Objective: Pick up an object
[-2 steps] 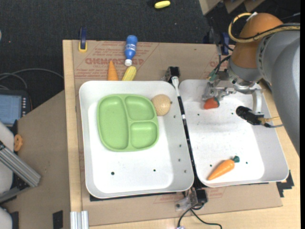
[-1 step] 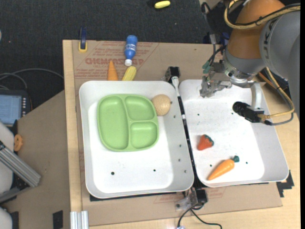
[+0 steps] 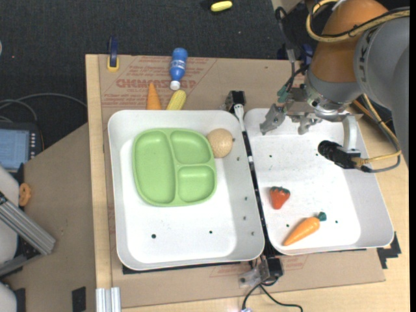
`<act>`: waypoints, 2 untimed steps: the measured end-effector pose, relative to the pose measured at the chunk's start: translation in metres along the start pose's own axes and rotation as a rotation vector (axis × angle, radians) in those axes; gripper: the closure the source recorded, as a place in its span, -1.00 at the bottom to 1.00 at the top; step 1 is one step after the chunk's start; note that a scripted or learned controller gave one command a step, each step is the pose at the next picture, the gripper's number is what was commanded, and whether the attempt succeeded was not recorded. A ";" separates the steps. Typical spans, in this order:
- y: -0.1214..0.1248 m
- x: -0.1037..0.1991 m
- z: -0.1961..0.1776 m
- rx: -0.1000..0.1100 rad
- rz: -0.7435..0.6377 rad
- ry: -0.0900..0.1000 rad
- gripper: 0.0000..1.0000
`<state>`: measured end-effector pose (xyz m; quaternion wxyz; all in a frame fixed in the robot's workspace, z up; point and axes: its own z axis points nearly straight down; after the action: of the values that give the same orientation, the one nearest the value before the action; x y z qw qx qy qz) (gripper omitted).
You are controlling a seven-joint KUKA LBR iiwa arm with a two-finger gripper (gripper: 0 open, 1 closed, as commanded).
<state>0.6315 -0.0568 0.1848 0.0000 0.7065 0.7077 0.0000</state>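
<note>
In the right bin (image 3: 364, 207) lie a small red strawberry (image 3: 278, 197) near its left wall and an orange carrot (image 3: 303, 229) toward the front. My gripper (image 3: 286, 123) hangs over that bin's far left corner, well behind both items. Its two fingers are spread apart and nothing is between them. The left bin (image 3: 130, 233) holds a green divided plate (image 3: 174, 166) with a beige round object (image 3: 220, 142) touching the plate's far right corner.
Behind the left bin, on the cardboard, lie a blue-and-white bottle (image 3: 178, 67), an orange cone-shaped piece (image 3: 153, 97) and a yellow piece (image 3: 176, 99). A black cable fitting (image 3: 335, 153) hangs over the right bin below the wrist. A yellow item (image 3: 221, 6) lies on the floor.
</note>
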 end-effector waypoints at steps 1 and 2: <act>-0.060 -0.110 0.046 0.009 0.014 -0.003 -1.00; -0.092 -0.058 0.104 0.007 0.000 0.003 -1.00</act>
<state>0.5396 -0.1150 0.0812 -0.0037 0.7065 0.7077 -0.0013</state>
